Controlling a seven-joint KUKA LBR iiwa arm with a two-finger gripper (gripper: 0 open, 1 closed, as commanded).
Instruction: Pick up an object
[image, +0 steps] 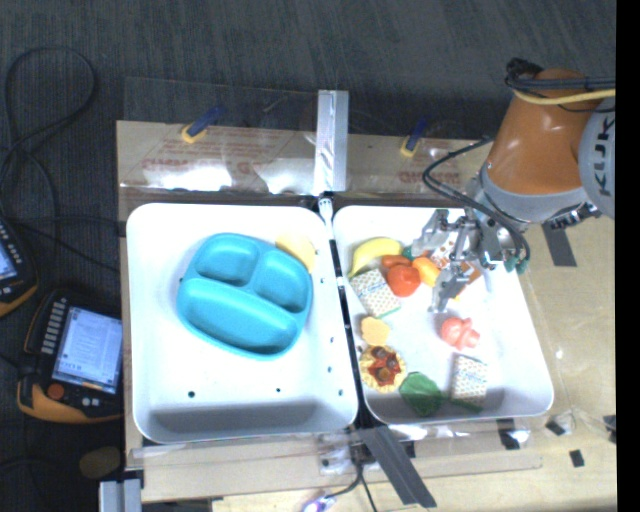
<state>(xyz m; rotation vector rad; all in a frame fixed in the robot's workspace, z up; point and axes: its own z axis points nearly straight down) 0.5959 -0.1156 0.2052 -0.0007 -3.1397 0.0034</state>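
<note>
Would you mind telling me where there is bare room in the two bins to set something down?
Left bin: bare floor in front of the blue tray. Right bin: a small patch along its right wall beside the pink toy. Crowded: around the banana, tomato and gripper.

The grey arm (560, 150) enters from the right near the table's far right corner, its orange band uppermost. Its wrist angles down and leftward, setting the gripper (455, 262) low over the far half of the right bin (535, 350).
</note>
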